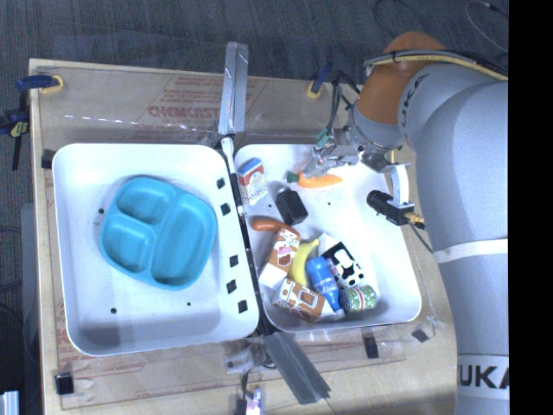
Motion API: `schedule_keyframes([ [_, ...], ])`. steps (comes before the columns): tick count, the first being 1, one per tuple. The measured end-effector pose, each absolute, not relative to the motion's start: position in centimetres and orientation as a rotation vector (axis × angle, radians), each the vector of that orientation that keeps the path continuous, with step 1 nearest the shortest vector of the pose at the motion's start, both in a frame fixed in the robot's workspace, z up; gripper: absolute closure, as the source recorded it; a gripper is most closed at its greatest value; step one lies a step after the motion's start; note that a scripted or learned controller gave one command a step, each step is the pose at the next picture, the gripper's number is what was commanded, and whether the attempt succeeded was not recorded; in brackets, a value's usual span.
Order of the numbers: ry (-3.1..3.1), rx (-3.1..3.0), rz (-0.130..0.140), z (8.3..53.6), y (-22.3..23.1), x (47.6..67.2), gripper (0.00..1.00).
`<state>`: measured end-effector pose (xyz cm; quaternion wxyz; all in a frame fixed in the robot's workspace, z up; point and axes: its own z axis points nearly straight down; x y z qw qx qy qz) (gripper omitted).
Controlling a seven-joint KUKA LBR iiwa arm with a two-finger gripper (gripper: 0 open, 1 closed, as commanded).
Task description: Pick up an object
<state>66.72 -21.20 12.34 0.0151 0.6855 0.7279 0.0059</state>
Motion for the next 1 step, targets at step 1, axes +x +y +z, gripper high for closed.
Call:
schedule_keyframes([
  [1,2.266,2.133,0.018,12.32,-21.19,66.71,0.00],
])
